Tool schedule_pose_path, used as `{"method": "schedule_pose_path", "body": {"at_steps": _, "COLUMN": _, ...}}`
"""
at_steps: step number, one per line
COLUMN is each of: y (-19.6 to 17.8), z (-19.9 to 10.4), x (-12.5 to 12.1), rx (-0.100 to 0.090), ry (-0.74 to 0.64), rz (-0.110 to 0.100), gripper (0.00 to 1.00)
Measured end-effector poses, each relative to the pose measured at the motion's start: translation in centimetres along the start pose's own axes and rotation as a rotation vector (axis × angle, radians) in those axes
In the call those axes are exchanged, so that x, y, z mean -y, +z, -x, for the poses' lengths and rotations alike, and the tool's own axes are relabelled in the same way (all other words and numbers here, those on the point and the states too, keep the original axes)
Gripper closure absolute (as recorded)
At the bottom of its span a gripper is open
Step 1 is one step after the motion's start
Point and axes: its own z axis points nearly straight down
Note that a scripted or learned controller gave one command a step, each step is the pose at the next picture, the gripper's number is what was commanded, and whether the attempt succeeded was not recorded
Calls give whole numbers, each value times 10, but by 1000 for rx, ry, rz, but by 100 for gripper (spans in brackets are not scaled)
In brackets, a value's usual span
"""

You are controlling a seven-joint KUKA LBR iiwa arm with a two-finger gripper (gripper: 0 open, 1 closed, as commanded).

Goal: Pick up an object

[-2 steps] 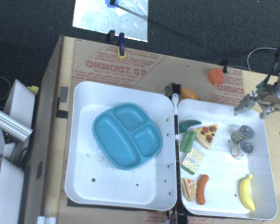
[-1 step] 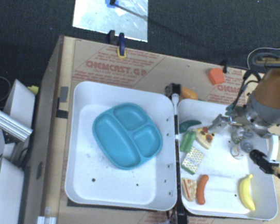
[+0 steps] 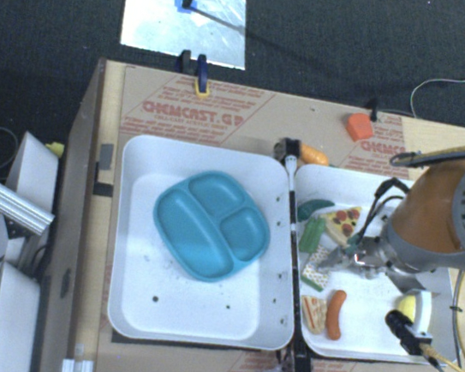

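Toy foods (image 3: 331, 265) lie in right white bin (image 3: 346, 350), bench on dark carpet (image 3: 40, 22)

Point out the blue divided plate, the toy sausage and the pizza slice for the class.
blue divided plate (image 3: 209, 225), camera view, its centre ridge.
toy sausage (image 3: 334, 314), camera view, its middle.
pizza slice (image 3: 344, 223), camera view, its topping face.

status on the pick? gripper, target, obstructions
Gripper low in right bin, fingers unclear. Toy food clustered beneath it: pizza slice, green piece, hot dog. Nothing visibly held.
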Motion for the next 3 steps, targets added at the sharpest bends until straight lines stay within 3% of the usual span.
{"method": "schedule_pose_path", "body": {"at_steps": 1, "y": 1, "z": 1, "x": -124, "rx": 2, "ry": -3, "rz": 0, "gripper": 0}}
{"method": "schedule_pose_path", "body": {"at_steps": 2, "y": -2, "z": 61, "x": -98, "rx": -8, "ry": -8, "rz": 5, "gripper": 0}}
{"method": "schedule_pose_path", "body": {"at_steps": 3, "y": -7, "z": 73, "x": -74, "rx": -22, "ry": -11, "rz": -8, "gripper": 0}}
